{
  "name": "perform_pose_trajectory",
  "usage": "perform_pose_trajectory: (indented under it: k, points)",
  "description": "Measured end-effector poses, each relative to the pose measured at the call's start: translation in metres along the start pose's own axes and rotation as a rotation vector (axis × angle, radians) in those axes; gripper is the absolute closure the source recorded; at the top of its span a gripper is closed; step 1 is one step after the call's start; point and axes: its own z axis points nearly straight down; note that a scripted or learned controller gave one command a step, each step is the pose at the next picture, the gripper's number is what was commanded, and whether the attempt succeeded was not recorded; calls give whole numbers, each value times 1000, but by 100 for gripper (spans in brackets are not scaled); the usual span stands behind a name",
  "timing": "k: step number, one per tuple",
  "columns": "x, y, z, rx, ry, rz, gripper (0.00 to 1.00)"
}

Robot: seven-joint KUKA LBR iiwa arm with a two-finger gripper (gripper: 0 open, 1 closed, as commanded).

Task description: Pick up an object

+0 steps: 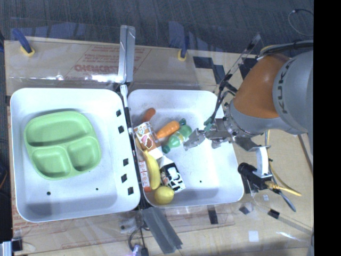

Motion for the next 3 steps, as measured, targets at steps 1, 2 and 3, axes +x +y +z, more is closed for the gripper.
perform_pose_trajectory:
  k: [1, 2, 3]
  points:
    - [28, 68, 100, -3, -2, -252, 0]
    - [-17, 10, 62, -2, -1, -238, 0]
    - [27, -19, 85, -40, -26, -201, 0]
